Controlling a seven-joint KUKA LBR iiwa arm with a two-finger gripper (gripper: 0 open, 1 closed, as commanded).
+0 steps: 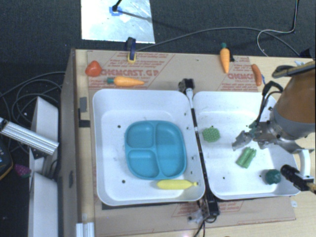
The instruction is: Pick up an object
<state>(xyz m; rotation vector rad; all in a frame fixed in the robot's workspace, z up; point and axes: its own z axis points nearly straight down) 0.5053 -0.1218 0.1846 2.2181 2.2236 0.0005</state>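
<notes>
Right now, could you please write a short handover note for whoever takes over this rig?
Gripper: low in the right bin, just above the light green piece; nothing visibly held.
Right bin also holds a round green object and a dark teal object.
Left bin: blue divided plate, yellow banana-like piece.
Done: no pick yet.
Left: grasp and lift one object, probably the light green piece.
</notes>
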